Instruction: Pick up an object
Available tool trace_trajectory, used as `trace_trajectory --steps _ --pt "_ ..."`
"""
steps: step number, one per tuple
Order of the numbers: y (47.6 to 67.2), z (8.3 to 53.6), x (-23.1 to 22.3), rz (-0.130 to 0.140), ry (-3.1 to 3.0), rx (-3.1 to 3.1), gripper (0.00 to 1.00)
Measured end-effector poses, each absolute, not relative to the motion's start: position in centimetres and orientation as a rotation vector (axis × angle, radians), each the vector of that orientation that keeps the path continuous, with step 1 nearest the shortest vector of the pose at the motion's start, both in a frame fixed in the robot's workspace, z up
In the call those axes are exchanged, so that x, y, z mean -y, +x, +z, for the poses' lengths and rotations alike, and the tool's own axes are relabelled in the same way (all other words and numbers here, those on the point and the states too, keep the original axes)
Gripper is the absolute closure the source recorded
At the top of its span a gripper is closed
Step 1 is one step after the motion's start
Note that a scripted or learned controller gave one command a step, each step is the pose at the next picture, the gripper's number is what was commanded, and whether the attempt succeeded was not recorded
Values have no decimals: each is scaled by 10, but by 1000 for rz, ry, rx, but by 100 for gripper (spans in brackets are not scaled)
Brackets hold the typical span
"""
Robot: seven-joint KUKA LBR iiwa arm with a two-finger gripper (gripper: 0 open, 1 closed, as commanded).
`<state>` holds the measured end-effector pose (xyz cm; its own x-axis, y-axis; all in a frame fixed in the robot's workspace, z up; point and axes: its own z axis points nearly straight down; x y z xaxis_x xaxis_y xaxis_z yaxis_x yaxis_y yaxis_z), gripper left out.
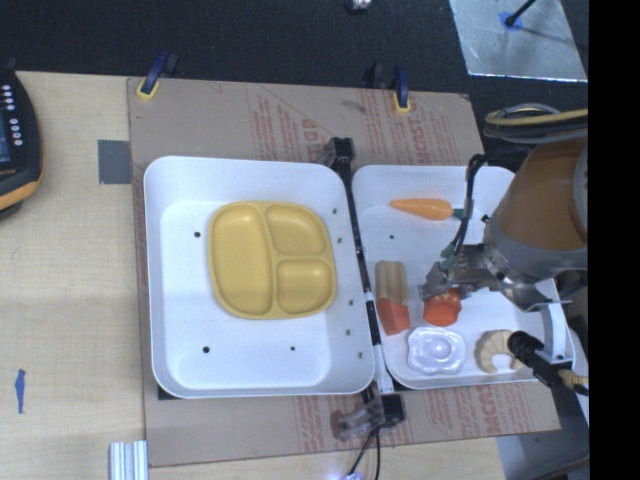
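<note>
Directly beneath the claw (pixel 441 288) sits a red tomato-like piece (pixel 441 310), so the reach looks nearly done, though whether the claw is spread or closed I cannot tell; next comes a firm closing and lift.

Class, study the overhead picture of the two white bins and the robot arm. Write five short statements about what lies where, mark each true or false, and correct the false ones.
1. The yellow divided plate lies in the left bin. True.
2. The carrot lies in the left bin. False: it lies in the right bin, near its far edge.
3. The pincer is above the right bin, by the red tomato. True.
4. The plate has five compartments. False: three.
5. The white fried egg lies near the right bin's near edge. True.
</note>
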<state>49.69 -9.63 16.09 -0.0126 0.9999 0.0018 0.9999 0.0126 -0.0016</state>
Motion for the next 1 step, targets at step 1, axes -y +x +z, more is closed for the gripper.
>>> trace_trajectory --steps 1 --pt "536 214 32 -5 -2210 2235 100"
